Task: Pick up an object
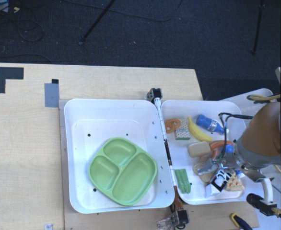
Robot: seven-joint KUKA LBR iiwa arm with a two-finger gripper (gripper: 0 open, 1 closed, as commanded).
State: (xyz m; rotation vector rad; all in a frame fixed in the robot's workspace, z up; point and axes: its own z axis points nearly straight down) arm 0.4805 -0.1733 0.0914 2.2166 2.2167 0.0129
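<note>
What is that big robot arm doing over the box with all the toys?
The robot arm is reaching down into the right bin, which is full of small toys, such as a banana, a blue bottle and a green block. It's trying to pick one up. The left bin holds a green divided plate.

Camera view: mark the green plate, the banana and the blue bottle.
green plate point(122, 171), camera view, ridge between its compartments
banana point(198, 131), camera view, middle of the yellow curve
blue bottle point(209, 123), camera view, middle of its body
</note>
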